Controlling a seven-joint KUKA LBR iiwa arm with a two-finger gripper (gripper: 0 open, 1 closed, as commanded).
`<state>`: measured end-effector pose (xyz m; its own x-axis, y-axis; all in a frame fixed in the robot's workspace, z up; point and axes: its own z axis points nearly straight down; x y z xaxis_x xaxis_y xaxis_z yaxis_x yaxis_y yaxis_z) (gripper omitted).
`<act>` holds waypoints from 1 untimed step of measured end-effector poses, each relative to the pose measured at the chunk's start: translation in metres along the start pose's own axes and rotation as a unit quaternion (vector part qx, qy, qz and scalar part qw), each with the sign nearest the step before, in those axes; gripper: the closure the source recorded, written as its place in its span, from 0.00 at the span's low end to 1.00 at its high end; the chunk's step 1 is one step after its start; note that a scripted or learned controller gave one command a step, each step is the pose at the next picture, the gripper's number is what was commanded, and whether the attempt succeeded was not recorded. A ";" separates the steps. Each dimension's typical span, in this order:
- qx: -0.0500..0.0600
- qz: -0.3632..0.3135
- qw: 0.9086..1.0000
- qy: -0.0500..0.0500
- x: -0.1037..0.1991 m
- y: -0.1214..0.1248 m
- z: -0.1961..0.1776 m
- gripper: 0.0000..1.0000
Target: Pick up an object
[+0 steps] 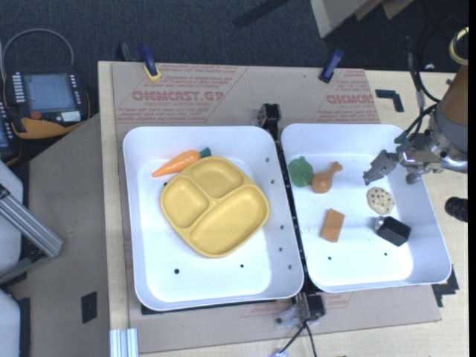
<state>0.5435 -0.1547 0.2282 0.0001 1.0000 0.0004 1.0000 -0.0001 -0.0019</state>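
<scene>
Camera view looks down on two white bins set side by side on the bench. In the left bin a yellow divided plate sits near the middle, with a toy carrot touching its far left rim. The right bin holds the smaller pieces: a green broccoli at the far left, a drumstick just beside it, an orange block nearer the middle, and toward the right a speckled cookie with a black block just near of it.

The arm reaches in from the right, and its gripper hangs over the far right part of the right bin, just far of the cookie. Its two fingers look spread apart with nothing between them (the slant of the view makes the gap hard to read exactly).

I judge this to be the approach step: nothing is gripped yet. The cookie is the closest candidate, with the black block next. The next move would call for bringing the spread fingers over one piece, descending until they straddle it, and closing. The cookie lies flat, so the fingers may slide off its low edge.
</scene>
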 end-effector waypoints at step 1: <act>-0.001 0.000 1.000 0.000 0.000 0.000 -0.001 0.00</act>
<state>0.5440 -0.1547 0.2288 -0.0002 1.0000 0.0001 1.0000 0.0002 -0.0004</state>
